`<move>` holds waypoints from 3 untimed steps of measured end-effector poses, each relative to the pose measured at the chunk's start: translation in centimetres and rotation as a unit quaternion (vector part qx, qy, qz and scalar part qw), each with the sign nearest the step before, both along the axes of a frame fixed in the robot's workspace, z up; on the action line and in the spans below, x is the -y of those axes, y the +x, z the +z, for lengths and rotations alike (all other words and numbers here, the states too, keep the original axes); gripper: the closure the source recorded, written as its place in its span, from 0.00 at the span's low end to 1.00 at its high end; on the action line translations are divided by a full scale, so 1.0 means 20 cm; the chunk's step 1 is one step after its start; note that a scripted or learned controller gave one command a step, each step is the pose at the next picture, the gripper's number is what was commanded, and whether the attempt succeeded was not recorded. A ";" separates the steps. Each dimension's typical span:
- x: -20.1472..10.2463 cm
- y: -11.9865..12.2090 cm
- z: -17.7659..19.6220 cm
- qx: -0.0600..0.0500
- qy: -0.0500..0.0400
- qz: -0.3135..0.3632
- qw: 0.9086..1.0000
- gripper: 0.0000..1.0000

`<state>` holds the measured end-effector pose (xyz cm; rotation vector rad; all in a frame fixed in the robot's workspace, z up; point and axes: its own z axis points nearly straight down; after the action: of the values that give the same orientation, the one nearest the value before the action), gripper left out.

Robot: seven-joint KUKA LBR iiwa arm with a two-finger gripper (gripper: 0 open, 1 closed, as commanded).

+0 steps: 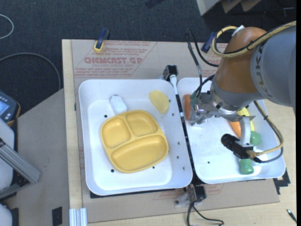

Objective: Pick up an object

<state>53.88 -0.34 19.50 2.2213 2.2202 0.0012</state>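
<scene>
My fingers point(200, 113) hang low over the right bin point(211, 166), near its left wall; whether they are spread or pressed together I cannot tell. An orange object point(187, 106) lies just beside them. The yellow tray point(134, 140) fills the left bin point(91, 107).

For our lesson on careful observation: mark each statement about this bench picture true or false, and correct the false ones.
1. The yellow divided plate lies in the left bin. True.
2. The plate has five compartments. False: it has three.
3. The gripper is over the right bin. True.
4. The green object lies in the left bin. False: it lies in the right bin, near its front edge.
5. The arm enters from the left. False: from the right.
</scene>
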 end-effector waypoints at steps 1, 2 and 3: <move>0.30 -0.18 -0.05 -0.003 0.000 -0.003 1.000 1.00; -0.03 -0.30 0.08 -0.002 0.002 0.004 1.000 1.00; -0.07 -0.29 0.74 0.008 0.001 0.002 1.000 1.00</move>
<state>48.13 1.10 34.32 2.2089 2.2182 0.0208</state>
